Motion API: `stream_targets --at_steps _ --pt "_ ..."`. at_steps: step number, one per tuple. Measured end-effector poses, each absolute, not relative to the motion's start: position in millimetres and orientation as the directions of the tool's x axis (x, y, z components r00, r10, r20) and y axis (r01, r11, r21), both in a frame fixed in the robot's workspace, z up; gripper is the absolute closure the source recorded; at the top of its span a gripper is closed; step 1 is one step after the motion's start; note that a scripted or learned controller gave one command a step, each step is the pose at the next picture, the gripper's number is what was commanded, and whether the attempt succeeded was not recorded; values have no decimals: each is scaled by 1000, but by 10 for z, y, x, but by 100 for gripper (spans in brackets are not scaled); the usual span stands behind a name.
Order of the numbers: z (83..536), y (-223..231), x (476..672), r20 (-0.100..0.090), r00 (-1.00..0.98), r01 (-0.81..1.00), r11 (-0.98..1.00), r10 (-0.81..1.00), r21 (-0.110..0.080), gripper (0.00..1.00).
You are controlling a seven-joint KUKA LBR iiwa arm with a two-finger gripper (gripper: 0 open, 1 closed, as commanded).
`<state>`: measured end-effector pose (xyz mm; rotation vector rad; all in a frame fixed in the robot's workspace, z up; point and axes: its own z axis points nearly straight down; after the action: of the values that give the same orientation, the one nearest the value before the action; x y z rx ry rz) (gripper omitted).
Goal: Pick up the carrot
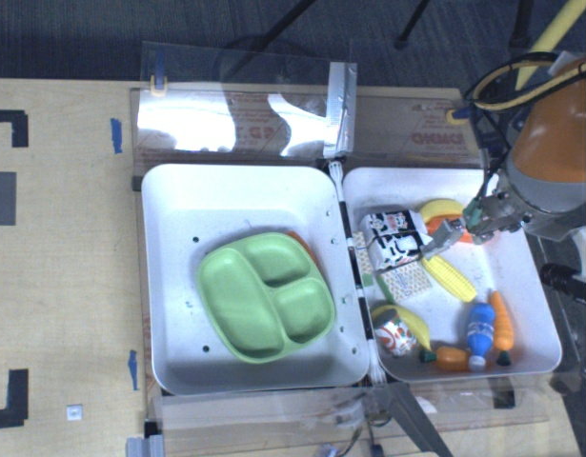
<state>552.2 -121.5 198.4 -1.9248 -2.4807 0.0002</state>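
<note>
The carrot [502,322], long, orange and tapered with a dark stub at its near end, lies in the right bin [545,284] by the right wall, next to a blue bottle [480,329]. A shorter orange piece with a green tip [450,357] lies at that bin's front wall. My gripper [447,237] hangs over the upper middle of the right bin, above a yellow corn cob [448,276] and beside a black-and-white box [393,236]. It is well up and to the left of the carrot, and nothing is visibly held in it.
The right bin also holds a banana [440,208] at the back, a second banana [410,323] and a small ball [395,338] at the front left. A green divided plate [266,296] lies in the left bin [169,255]. Clear panels stand behind the bins.
</note>
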Motion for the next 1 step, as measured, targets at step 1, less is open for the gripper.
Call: stream_targets --at_steps 1 --pt "1663 -1772 5167 0 -405 914 405 914 0 0"
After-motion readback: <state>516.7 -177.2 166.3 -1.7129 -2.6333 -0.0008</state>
